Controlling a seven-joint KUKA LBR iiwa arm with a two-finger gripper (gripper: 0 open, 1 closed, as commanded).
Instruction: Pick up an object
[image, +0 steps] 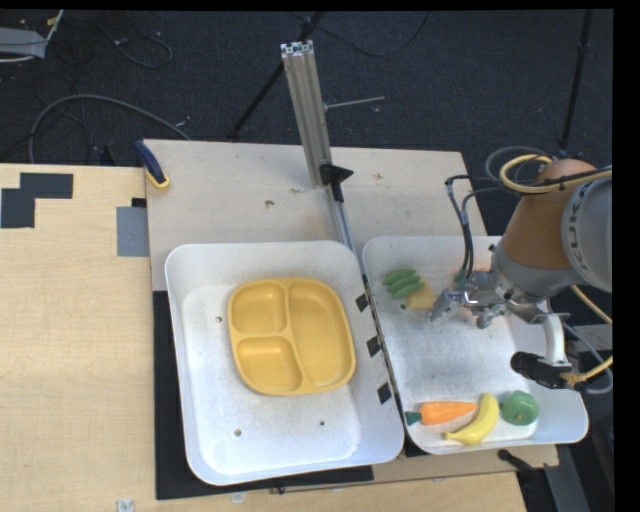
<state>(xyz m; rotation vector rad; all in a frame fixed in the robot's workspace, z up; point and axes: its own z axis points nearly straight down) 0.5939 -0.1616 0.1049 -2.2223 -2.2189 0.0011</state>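
Note:
My gripper (462, 312) hangs over the upper middle of the right bin (440, 350), open, with nothing between its fingers. Just to its left lie a green ridged object (403, 282) and a small pale yellow piece (422, 297), both apart from the gripper. Along the bin's front edge sit an orange carrot (445, 412), a yellow banana (478, 421) and a green apple (518, 407). The grey arm with its orange band (545, 225) reaches in from the right.
The left bin (200, 300) holds a yellow divided plate (291, 335). A metal post (310, 110) rises behind the two bins. Black clips (372, 345) sit along the divide between them. Cables (462, 215) hang near the arm.

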